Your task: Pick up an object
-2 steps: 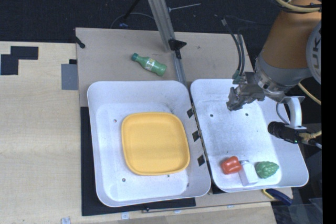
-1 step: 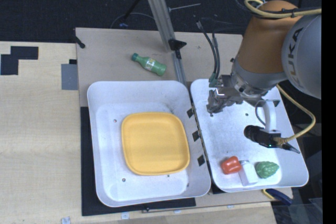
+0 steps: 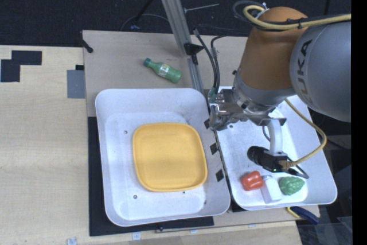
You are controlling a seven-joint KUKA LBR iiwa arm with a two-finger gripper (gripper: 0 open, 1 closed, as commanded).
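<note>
A small red vegetable-like object (image 3: 252, 181) and a bumpy green object (image 3: 291, 185) lie side by side near the front of the right bin (image 3: 321, 195). A square yellow plate (image 3: 169, 156) lies flat in the left bin (image 3: 109, 117). My gripper (image 3: 219, 116) hangs under the orange-banded wrist, over the right bin's back left corner and close to the wall shared by the two bins. It is well behind and left of the red object. Nothing shows between its fingers.
A small green bottle (image 3: 162, 70) lies on its side on the bench behind the left bin. A slanted aluminium post (image 3: 178, 17) rises behind the bins, close to the wrist. The arm's bulk covers the back of the right bin.
</note>
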